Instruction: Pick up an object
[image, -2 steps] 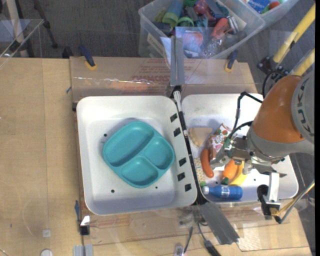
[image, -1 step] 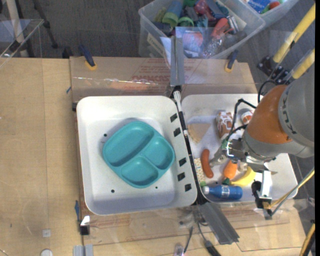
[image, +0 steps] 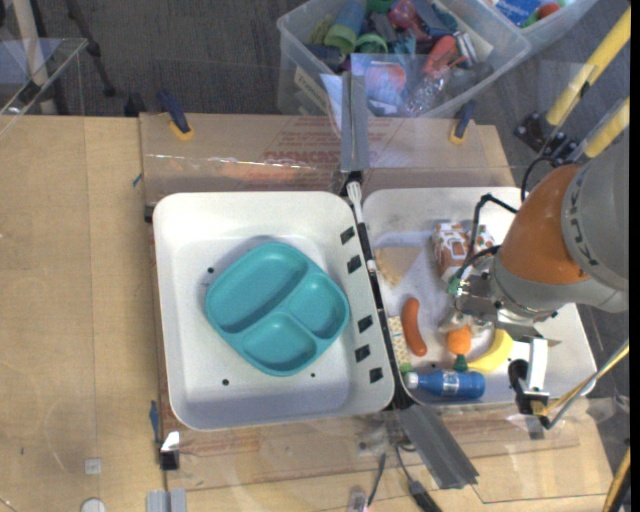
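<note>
Above orange fruit (image: 458, 340), gripper (image: 470, 312)

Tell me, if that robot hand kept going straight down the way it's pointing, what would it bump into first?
Most likely the small orange fruit, which lies right under the hand in the right bin, with the yellow banana beside it. Depth is hard to judge from this slanted view.

The grey arm with its orange band (image: 545, 245) is covering much of the right white bin (image: 400, 215), and the picture's right edge is cutting the arm off. The two-finger gripper (image: 470, 318) is hanging over a small orange ball (image: 458, 341) and a yellow banana-shaped toy (image: 492, 352), hiding part of each. The arm is also partly masking a brown-and-white printed packet (image: 450, 245). The clear plastic tub of mixed toys (image: 400, 40) is running off the top edge.
</note>
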